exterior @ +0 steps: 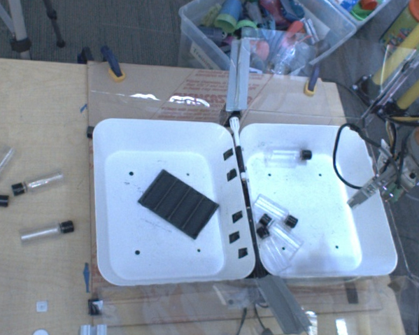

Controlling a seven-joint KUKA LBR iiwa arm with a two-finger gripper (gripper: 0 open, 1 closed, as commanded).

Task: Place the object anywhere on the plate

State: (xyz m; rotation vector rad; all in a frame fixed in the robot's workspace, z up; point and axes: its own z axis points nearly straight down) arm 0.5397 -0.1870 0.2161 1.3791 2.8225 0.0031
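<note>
Flat black ribbed rectangular plate (178, 203) lying in left shallow white bin (113, 267). Clear plastic vials with black caps (276, 225) clustered right of plate, in neighbouring white bin (380, 256). Jaw state cannot be told.

— Any text you can read here?
— Only faint red printing on the clear sheet (199, 100) behind the left bin (110, 193); it is too blurred to read.
— Nothing else?
— No.
</note>
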